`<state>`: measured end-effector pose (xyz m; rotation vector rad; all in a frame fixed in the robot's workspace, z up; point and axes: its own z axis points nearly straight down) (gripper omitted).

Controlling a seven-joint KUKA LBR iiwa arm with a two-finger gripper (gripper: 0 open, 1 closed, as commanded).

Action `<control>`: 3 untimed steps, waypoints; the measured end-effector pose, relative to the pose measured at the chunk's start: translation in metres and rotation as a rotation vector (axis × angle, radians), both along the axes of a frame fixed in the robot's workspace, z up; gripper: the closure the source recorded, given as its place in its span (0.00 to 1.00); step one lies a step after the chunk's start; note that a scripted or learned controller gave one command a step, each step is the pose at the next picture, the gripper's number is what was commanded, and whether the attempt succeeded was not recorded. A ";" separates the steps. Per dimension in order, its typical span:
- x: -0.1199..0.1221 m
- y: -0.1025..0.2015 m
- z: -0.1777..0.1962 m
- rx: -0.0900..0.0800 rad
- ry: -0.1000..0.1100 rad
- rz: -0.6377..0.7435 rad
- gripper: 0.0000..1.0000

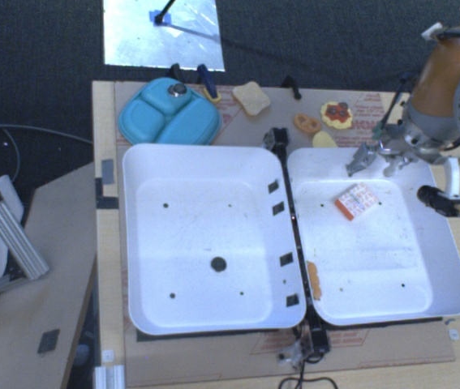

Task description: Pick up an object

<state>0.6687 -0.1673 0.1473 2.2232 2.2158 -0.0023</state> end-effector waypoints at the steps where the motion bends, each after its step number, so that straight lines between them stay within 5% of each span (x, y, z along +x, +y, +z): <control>1: 0.003 0.053 -0.062 0.002 -0.013 0.013 0.00; 2: -0.060 -0.046 -0.030 -0.001 -0.001 -0.004 0.00; 3: -0.054 0.012 -0.062 0.002 -0.006 0.011 0.00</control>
